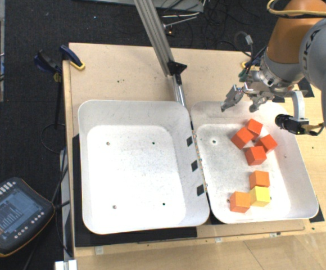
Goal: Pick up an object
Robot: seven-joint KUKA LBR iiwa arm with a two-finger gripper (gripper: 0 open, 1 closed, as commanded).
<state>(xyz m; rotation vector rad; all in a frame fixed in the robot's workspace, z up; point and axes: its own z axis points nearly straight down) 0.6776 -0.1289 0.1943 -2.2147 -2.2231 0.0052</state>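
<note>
Fingers spread and empty, the gripper (246, 97) hovers above the right bin (303, 176); a clean pick means dropping squarely over the nearest orange block (254, 127), clear of its neighbours.

Grey arm (320, 44), orange band, metal gripper (246, 99).

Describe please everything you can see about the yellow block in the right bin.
The yellow block is a small cube with matte, plain faces, lighter on top. It rests flat on the floor of the right bin, in the near part of it. An orange block touches it on the left side of the view, and another orange block sits right behind it. The gripper is far from it, over the bin's far edge.
</note>
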